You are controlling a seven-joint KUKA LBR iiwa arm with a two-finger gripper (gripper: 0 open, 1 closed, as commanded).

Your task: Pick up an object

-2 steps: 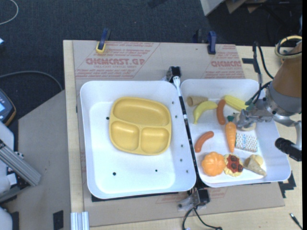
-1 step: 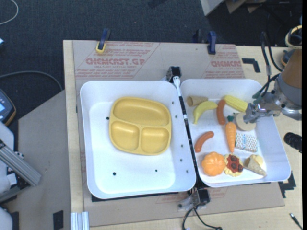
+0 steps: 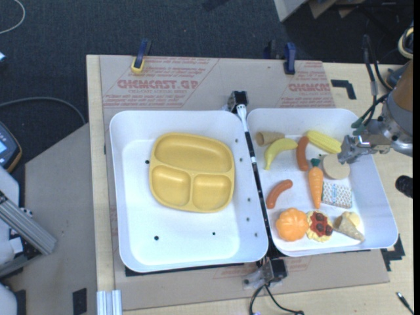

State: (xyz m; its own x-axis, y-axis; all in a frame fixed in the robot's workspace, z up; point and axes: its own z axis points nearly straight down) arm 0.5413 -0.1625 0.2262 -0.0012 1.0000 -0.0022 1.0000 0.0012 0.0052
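Your grey two-finger gripper hung over the far right part of the right-hand shallow white bin, and you could not tell from above how it was set.

The yellow plastic corn cob lay just left of it, the round beige disc right under its near side, and the orange plastic carrot a little nearer and further left. The yellow plastic banana and the two red plastic sausages sat left of those. In the left-hand white bin you had a yellow three-compartment plate. The brown board beneath read "CHEMCAST GP" in red.
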